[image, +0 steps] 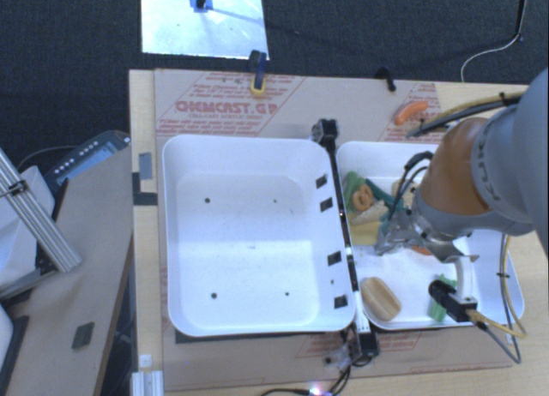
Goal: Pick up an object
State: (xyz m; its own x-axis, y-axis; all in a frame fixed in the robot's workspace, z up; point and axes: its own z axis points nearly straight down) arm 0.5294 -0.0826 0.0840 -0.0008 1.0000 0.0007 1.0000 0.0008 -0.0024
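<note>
Two white bins (257, 240) are set on a printed sheet (227, 103) over dark carpet (69, 34). The gripper (390, 240) is lowered among objects (380, 298) in the right-hand bin; its grip cannot be told.

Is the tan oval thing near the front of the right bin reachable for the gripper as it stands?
Probably yes. The tan oval object lies uncovered near the right bin's front left corner, just below the gripper; the bin wall beside it may crowd the approach.
</note>
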